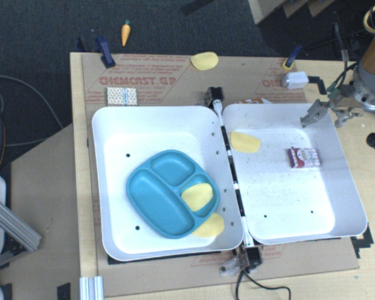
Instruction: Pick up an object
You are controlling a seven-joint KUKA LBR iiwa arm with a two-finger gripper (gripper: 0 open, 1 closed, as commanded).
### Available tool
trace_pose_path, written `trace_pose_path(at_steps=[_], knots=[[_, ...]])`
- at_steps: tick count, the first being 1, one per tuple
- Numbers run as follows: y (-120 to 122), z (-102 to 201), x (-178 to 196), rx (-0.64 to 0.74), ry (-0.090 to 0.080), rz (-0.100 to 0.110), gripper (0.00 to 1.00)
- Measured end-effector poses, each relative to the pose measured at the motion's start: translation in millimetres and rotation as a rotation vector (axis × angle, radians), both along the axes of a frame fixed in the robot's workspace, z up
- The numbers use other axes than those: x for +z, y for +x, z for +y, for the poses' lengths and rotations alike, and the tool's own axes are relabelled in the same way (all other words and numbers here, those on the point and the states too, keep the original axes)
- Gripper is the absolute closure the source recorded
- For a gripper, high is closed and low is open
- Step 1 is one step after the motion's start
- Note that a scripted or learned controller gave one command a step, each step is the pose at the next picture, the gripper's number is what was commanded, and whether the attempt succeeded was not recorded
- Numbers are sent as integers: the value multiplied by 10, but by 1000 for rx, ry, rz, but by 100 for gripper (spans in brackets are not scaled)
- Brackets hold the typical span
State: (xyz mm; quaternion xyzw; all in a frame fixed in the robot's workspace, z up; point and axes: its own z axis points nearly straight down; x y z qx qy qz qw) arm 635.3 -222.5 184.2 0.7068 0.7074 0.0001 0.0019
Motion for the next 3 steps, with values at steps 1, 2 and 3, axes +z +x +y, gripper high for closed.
trace_pose_path(at_steps=[1,2,3], knots=[[-329,204,-956,0,0,-4,0],[-303,205,-830,1,-1,-12,100],[-299,207,-731,2,-2,-14,100]])
